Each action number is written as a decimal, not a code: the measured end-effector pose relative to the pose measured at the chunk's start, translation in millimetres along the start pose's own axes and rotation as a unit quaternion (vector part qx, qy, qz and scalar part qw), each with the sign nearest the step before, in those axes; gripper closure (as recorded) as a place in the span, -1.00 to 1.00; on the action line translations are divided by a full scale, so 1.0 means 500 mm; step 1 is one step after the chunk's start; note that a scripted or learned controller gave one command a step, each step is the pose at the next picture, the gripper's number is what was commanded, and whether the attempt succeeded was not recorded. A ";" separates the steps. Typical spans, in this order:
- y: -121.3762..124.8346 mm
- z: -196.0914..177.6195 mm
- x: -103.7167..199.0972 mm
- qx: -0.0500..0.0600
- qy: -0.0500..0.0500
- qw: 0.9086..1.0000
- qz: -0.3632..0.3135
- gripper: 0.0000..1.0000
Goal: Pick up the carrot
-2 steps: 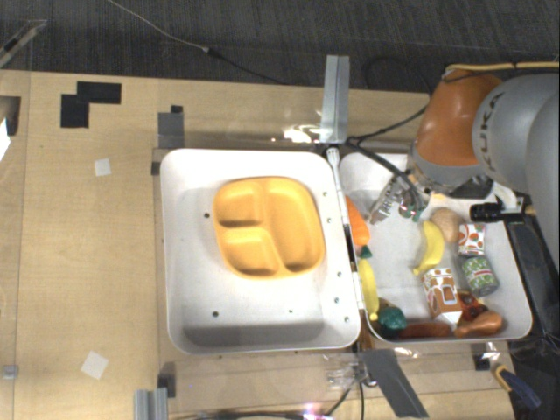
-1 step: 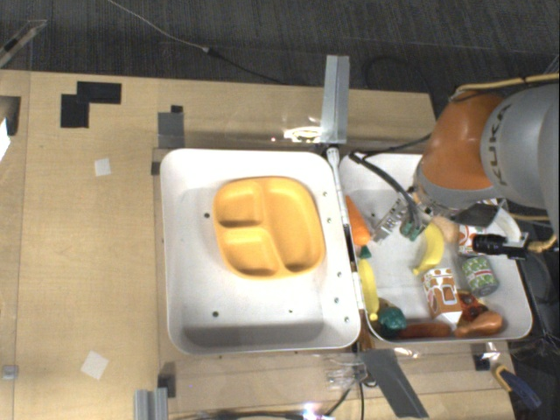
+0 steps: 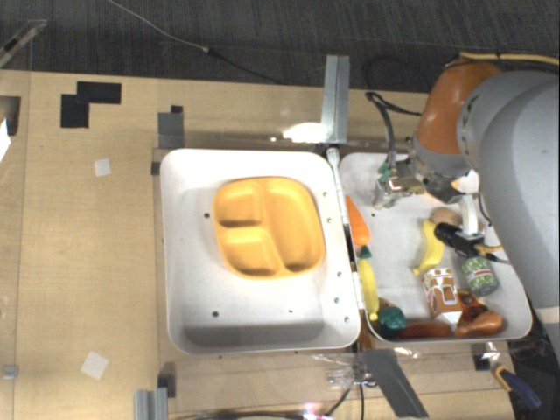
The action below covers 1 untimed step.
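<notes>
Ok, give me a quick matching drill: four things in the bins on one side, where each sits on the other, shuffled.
Things:
1. carrot
2. yellow tray
3. banana
4. gripper

Places:
A. middle of the left bin
B. along the right bin's left wall
C. over the right bin's far end
D. middle of the right bin

Pairs: 1-B, 2-A, 3-D, 4-C

Orange carrot [image 3: 355, 220] – lying lengthwise, against right bin's left wall, green top nearest
</notes>
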<state>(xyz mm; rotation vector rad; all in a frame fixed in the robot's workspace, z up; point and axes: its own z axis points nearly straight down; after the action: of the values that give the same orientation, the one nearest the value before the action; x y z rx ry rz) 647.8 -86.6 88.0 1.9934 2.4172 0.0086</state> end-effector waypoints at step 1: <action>-0.106 -0.004 0.015 0.000 0.000 1.000 0.028 -1.00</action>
<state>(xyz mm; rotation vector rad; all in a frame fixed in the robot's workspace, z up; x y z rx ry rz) 594.2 -89.5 89.6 2.0604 2.3601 0.0100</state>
